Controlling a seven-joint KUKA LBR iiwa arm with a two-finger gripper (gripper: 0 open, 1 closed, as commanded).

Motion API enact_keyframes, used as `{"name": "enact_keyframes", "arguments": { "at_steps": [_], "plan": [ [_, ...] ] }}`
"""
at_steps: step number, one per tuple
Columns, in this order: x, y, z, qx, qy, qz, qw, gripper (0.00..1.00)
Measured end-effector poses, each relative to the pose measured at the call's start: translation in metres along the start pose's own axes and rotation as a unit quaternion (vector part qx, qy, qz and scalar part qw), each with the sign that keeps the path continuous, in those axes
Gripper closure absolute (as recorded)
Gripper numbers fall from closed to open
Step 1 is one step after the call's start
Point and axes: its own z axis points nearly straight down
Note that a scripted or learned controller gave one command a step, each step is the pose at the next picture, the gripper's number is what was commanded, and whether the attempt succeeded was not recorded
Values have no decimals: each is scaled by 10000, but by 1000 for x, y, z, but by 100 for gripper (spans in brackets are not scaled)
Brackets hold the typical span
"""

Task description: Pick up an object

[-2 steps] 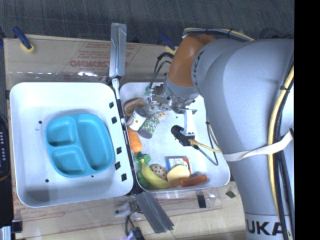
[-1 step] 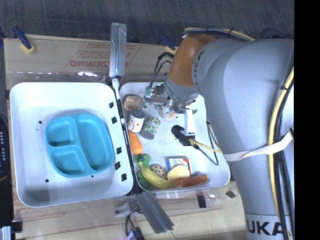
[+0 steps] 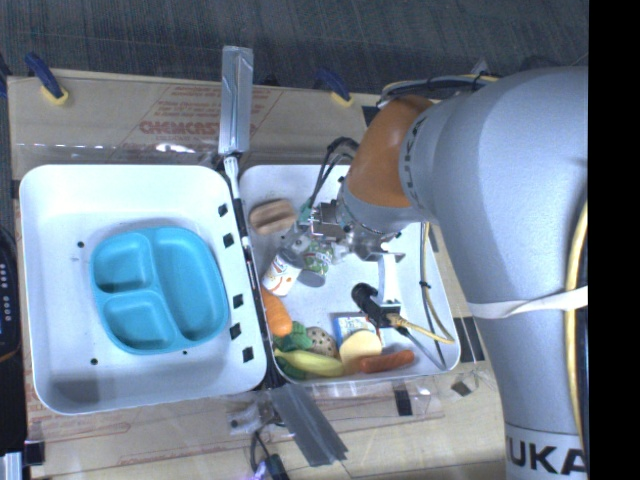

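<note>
Nearest me, against the near wall of the right-hand bin (image 3: 440, 268), the toy food lies heaped: a banana (image 3: 315, 364), a sausage (image 3: 386, 361), a pale yellow lump (image 3: 360, 345) and a speckled ball (image 3: 320, 340). They are on the near side of the white bottle (image 3: 283, 274) and well apart from it, crowded as if they slid into that corner. A carrot (image 3: 277, 317) lies between the heap and the bottle, along the wall shared with the other bin.

The bottle, orange-capped, lies tilted on its side. Just beside it, toward the arm, the gripper (image 3: 316, 240) hangs low over a small greenish thing (image 3: 318, 262). It seems to have been brought there because that thing lies clear of the pile, so nothing would jam a grasp. I take it for what is to be picked. It is small, green and grey, perhaps a little can; the gripper shades it too much to be sure. Whether the gripper is wide, narrow or gripping, I cannot tell.

Beyond the bottle, a brown bread roll (image 3: 272, 214) lies alone. Off to the bottle's other side, in the neighbouring bin, sits a blue divided tray (image 3: 155, 288).
</note>
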Motion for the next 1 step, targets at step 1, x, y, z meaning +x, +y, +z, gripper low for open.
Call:
{"name": "enact_keyframes", "arguments": {
  "at_steps": [1],
  "plan": [
    [1,0,-10,4,6,-12,10000,100]
  ]
}}
